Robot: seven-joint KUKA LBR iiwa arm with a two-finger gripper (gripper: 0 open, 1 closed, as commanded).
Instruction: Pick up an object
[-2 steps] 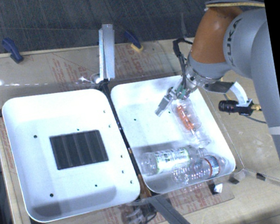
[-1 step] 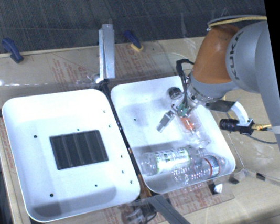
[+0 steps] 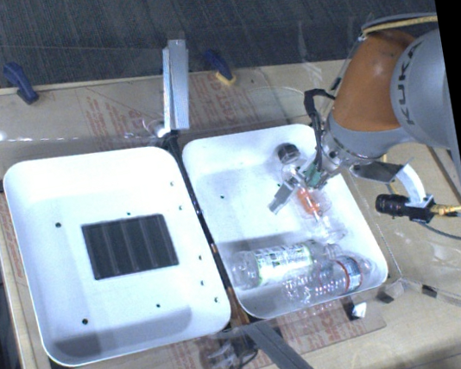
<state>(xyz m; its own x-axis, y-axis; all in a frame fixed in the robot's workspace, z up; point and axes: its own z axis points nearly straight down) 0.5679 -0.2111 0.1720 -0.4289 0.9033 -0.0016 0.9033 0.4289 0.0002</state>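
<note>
My gripper (image 3: 288, 189) hangs low over the upper middle of the right bin (image 3: 211, 174), at the end of the grey and orange arm (image 3: 374, 98) that comes in from the right. Just below and right of it lies a small clear bottle with orange contents (image 3: 311, 203); whether the two touch I cannot tell. Along the bin's front wall lie two clear plastic bottles: one with a green label (image 3: 272, 262), and one with a dark label (image 3: 332, 277) nearer the front right corner.
The left bin (image 3: 31, 195) holds a dark ribbed rectangular block (image 3: 129, 245) at its middle. A metal bar (image 3: 174, 83) stands upright behind the gap between the bins. Blue clamps (image 3: 19, 83) grip the bench's back edge. A black cable fitting (image 3: 402, 205) sits right of the right bin.
</note>
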